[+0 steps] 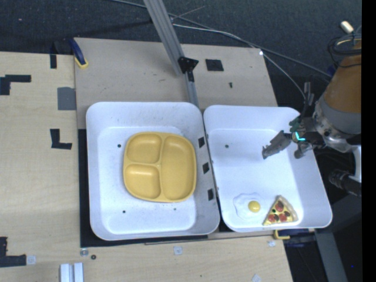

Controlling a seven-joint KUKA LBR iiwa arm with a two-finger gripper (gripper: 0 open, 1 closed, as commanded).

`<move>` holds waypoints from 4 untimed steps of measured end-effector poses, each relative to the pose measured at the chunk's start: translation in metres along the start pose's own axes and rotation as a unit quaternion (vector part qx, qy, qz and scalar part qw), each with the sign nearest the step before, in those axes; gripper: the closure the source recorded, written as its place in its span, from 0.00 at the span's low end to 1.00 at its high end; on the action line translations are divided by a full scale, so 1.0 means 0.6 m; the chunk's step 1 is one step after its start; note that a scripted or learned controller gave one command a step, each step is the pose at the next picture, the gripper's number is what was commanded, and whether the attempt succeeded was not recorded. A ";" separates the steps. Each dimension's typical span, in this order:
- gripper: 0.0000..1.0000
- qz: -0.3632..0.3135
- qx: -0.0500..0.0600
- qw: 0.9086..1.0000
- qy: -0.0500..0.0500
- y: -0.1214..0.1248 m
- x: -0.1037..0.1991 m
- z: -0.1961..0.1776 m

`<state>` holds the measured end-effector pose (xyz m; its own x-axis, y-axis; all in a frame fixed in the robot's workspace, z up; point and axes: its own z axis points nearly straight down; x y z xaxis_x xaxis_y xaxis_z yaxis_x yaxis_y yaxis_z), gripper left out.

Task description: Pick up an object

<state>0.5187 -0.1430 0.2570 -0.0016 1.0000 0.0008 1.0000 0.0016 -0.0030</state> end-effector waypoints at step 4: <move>0.00 0.000 0.002 1.000 0.000 -0.004 0.004 0.254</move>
<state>0.5161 -0.1405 0.1048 -0.0008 1.0000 0.0003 1.0000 0.0008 -0.0066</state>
